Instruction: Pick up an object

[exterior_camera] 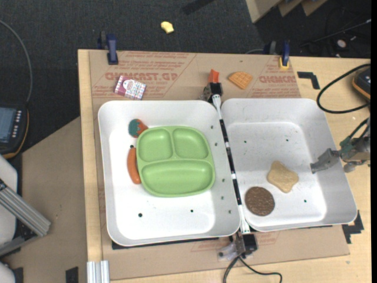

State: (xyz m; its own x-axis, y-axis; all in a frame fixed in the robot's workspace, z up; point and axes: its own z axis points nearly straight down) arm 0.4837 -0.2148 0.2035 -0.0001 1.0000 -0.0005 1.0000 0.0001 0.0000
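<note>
A tan board bench (88, 175) stands on dark carpet and bears two shallow white bins side by side, the left bin (171, 226) and the right bin (306, 214), their inner rims touching along a dark seam. At the near edge, just below that seam, a small black connector (247, 243) with a cable lies on the board. Nearest in the right bin is a brown round disc (260, 200), lying flat on the floor of the bin, and just behind it, slightly to the right, lies a tan bread-shaped piece (283, 177), close to the disc but seemingly not touching it. To the right of that piece, over the right wall of the same bin, the gripper (323, 162) reaches in from the side; it is grey and blurred, nothing shows in its grasp, and I cannot tell whether it is released or clenched. In the left bin a green divided plate (175, 161) lies flat, with an orange sausage-shaped toy (134, 165) right against its left edge and a teal and red round toy (138, 127) at its far left corner. Beyond the bins, on the board, lie a pink printed packet (130, 87), an orange-tipped clip (214, 77) at the head of the seam, and a waffle-patterned cracker (240, 79). Two blue clamps (111, 47) grip the far edge, and a small yellow piece (168, 26) lies on the carpet.
</note>
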